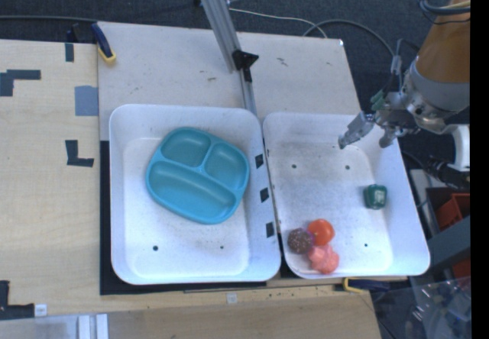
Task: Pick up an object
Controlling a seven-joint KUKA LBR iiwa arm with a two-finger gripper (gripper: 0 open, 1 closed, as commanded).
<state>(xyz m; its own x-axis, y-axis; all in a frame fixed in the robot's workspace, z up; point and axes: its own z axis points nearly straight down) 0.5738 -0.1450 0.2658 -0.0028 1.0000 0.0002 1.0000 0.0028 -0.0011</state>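
Note:
In the right bin [306,169] lie a small green object [375,196] near its right wall, and a cluster at the front: a red-orange tomato-like piece [321,231], a dark brown ball [299,240] and a pink piece [325,259]. My gripper [369,132] hangs over the bin's far right corner, well above and behind the green object. Its two fingers are spread apart, with nothing between them.
The left bin [130,200] holds a blue divided plate [199,174]. A metal pole [218,9] slants up from the bins' far divider. Cables run along the bench's back edge. The arm's orange band [451,40] is at the far right.

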